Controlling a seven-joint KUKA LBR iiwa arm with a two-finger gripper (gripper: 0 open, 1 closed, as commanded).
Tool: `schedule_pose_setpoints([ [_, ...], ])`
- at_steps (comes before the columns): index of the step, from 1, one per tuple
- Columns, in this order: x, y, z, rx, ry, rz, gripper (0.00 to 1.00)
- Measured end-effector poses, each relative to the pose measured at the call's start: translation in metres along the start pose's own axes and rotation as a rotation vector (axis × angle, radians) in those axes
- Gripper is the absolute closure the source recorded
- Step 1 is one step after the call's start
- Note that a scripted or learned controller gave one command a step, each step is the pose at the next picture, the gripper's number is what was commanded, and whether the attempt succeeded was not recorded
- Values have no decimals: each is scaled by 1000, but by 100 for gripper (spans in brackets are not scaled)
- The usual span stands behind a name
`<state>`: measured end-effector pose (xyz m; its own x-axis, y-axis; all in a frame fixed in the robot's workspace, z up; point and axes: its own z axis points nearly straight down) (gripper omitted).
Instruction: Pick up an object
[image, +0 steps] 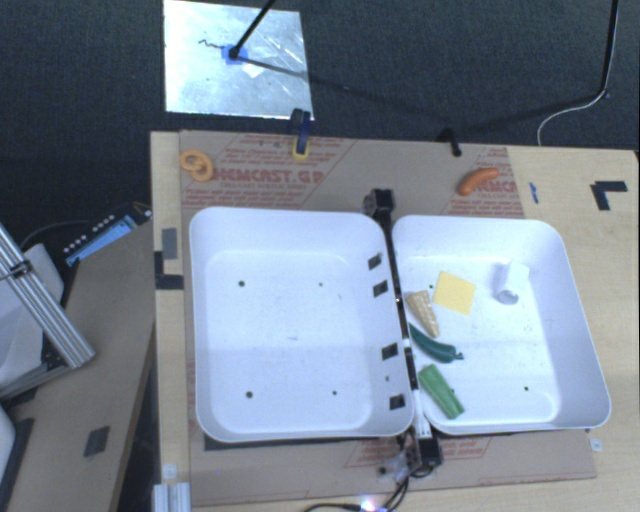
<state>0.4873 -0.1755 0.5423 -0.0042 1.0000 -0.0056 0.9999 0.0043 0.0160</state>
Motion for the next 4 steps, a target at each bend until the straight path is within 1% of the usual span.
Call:
schedule_pose_setpoints([
  [1,117,-1,89,20,9,-11,100],
  [2,107,0,2,4,4,-1,100],
  [3,-20,-2,7,12,0,15,100],
  [4,43,19,82,20,8,-5,100],
])
